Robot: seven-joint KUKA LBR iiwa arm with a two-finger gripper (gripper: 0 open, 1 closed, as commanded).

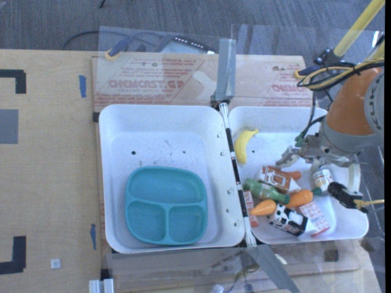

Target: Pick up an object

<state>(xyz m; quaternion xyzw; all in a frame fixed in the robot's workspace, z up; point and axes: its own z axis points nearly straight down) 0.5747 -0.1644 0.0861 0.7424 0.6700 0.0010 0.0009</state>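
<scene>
The right bin (269,118) holds a jumble of toy food. A yellow banana (244,144) lies near its left wall. Below it lie an orange packet (276,177), a green bottle (267,190), two carrots (264,207) (300,198), a black-and-white cow-patterned box (288,220) and a white packet with red print (316,217). My gripper (308,154) hangs low over the right side of this bin, just above the orange packet and beside a small jar (321,177). The wrist hides what lies directly under it.
The left bin (116,133) holds a teal divided plate (166,204) in its lower half. A hinged divider (232,163) separates the two bins. Yellow and black cables (324,69) run by the arm at the upper right.
</scene>
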